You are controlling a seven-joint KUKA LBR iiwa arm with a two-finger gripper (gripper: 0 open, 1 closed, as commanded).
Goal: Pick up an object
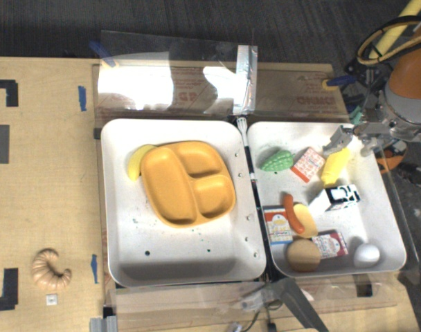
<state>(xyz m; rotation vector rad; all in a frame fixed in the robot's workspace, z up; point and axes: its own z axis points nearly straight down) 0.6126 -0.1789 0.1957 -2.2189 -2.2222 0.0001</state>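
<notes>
The right bin (394, 216) holds several small objects: a green ridged piece (276, 161), a red-and-white packet (308, 164), a yellow piece (335, 166), a black-and-white toy (342, 196), an orange piece (300, 218), a brown round object (304, 254) and a white ball (367, 254). My gripper (353, 141) hangs over the bin's far right corner, open, with nothing between its fingers. Its left finger (337, 138) is just above the yellow piece.
The left bin (120, 241) holds an orange divided plate (188, 182) lying over a yellow object (134, 161). A tan curled pastry-like toy (51, 268) lies on the bench at far left. Clear plastic sheeting (176, 81) stands behind the bins. Cables (387, 40) hang at the upper right.
</notes>
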